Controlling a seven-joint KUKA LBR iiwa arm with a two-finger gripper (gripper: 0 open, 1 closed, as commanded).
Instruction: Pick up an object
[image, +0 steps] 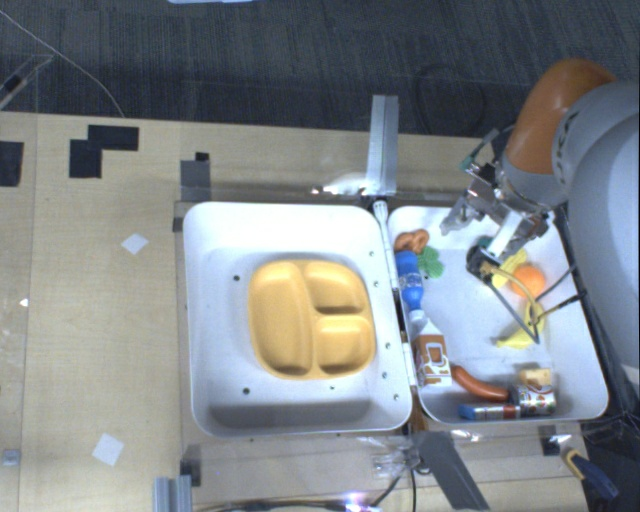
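Left white bin (200, 300) holding a yellow three-part tray (310, 318), right white bin (592, 385) with blue bottle (408, 277), reddish sausage (478, 382), grey gripper (482, 215) over its far side, open or closed impossible to tell, yellow banana (520, 336), round smooth orange ball (529, 280) near the gripper.

A yellow divided tray (308, 318) lies in the left bin (215, 300). Black marks (95, 150) sit on the table (80, 350) at ten o'clock.
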